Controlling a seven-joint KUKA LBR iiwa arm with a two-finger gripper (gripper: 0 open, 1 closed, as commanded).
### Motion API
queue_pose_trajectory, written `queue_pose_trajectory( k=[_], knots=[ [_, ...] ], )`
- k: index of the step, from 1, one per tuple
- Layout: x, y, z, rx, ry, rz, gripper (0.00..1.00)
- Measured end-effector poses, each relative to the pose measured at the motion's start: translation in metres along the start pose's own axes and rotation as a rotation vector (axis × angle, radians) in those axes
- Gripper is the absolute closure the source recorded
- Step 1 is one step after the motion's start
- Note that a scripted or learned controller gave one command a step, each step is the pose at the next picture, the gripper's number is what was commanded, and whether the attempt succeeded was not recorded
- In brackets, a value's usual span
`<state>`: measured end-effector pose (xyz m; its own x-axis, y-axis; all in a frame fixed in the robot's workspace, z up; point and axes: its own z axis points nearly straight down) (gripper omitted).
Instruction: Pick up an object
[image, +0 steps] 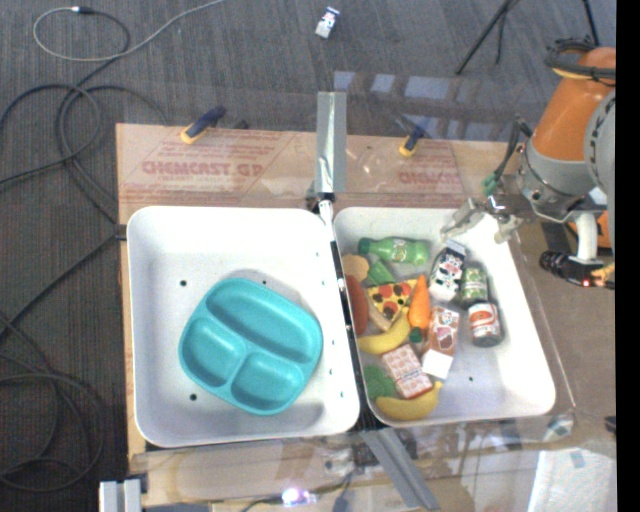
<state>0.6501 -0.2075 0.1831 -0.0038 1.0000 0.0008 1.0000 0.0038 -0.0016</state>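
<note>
End effector (483, 212) poised above right bin's (530, 385) far corner, fingers spread, holding nothing, toy food pile (415, 310) below, teal divided plate (251, 344) in left bin (160, 245)

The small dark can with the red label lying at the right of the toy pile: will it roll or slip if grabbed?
The small dark can with the red label lies on its side on bare white bin floor, so a nudge would probably roll it. Its rounded, seemingly smooth body may slip between fingers. It looks light, likely a toy.
</note>
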Motion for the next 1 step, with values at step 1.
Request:
queue_pose_trajectory(
  k=[1],
  knots=[
    [-0.0045, -0.0045, 0.0849, -0.007, 0.002, -0.023, 0.00]
  ],
)
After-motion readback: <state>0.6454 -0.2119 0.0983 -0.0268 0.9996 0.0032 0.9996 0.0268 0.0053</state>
